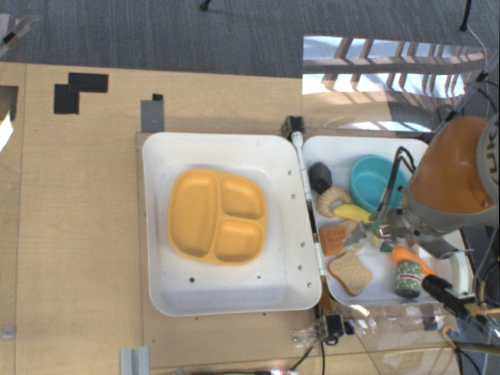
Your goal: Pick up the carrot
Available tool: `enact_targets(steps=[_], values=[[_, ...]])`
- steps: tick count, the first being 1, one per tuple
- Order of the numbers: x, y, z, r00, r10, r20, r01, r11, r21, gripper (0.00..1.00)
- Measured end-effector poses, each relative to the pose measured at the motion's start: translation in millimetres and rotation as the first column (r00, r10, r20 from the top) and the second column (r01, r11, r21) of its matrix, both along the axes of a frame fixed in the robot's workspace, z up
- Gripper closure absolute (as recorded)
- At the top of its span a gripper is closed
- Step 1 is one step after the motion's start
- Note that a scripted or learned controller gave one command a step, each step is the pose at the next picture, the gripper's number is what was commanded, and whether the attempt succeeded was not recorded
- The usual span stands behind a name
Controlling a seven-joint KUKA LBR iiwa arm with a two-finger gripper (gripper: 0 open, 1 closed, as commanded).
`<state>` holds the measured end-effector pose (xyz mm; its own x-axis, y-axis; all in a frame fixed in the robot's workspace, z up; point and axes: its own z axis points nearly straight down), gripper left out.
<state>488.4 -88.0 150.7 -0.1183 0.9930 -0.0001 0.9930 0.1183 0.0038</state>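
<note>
The carrot (407, 255) is a small orange piece with a green end. It lies in the right bin (375, 295) near its right side, just above a green can (407, 279). My gripper (373, 231) hangs low over the middle of that bin, just left of the carrot and slightly above it in the view. It is over a yellow banana (351, 212) and an orange cracker (333, 238). The arm's wrist covers the bin's right part, and I see nothing held.
The right bin also holds a teal bowl (373, 180), a black item (319, 176), a beige ring (332, 199) and a bread slice (350, 272). A yellow divided plate (217, 216) lies in the left bin (226, 291). Cables run along the front edge.
</note>
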Motion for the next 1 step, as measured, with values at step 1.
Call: enact_targets(steps=[1], values=[[3.1,-73.0,-61.2,0.976,0.216,0.006,-0.216,0.976,-0.002,0.00]])
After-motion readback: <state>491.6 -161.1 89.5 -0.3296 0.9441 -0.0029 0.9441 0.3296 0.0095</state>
